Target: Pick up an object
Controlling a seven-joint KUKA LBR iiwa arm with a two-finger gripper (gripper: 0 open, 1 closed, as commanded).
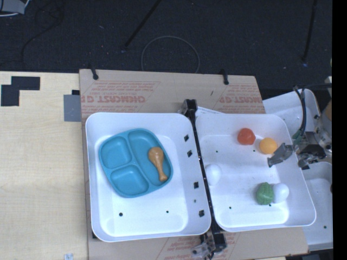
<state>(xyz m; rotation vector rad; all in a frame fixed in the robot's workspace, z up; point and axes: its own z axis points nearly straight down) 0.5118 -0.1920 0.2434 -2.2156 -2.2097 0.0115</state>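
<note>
I am watching the orange ball (268,145) sitting beside the red ball (246,136) in the right bin (238,221), nothing lifted yet. My gripper (290,155) is hovering just right of it at the bin's edge, its grasp state unclear to me. The whole pick is remaining. Left bin (135,226) is holding a blue tray (122,156) on the cardboard-covered bench (162,91).

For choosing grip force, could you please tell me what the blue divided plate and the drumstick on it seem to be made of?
The blue divided plate looks like moulded plastic: uniform colour, rounded compartment walls, soft sheen. The drumstick looks like a plastic toy, smooth and evenly tan; whether hard or rubbery is unclear.
</note>
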